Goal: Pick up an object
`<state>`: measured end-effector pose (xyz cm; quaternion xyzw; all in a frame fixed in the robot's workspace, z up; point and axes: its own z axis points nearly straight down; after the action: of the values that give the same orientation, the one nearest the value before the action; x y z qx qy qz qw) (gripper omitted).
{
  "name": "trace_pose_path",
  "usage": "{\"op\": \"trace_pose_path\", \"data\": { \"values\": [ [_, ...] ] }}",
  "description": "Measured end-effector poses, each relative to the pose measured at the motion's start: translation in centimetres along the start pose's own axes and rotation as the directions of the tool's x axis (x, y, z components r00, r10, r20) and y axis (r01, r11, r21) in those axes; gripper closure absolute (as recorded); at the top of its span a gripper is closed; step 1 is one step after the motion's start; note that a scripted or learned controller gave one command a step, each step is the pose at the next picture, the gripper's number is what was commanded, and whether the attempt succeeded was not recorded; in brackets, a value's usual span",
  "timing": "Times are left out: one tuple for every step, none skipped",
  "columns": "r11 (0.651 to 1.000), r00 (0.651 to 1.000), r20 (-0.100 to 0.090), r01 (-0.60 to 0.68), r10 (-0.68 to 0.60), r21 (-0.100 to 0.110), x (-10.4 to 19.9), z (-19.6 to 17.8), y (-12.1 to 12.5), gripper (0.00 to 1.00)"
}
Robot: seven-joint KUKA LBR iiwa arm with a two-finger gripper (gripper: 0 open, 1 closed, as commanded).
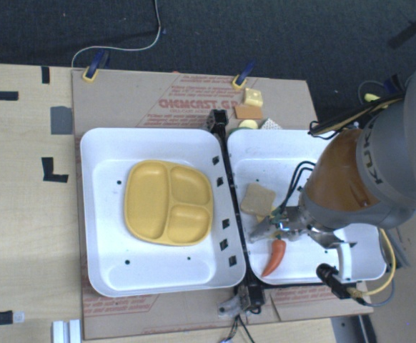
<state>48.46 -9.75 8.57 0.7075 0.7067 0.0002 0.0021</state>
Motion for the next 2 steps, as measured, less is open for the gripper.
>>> {"op": "trace_pose_path", "data": {
  "values": [
    [1.000,1.000,-0.001,0.000,0.000,0.000,0.0,0.0,0.0,0.00],
    [1.000,1.000,-0.002,0.000,0.000,-0.001,0.1,-1.0,0.1,1.00]
  ]
}}
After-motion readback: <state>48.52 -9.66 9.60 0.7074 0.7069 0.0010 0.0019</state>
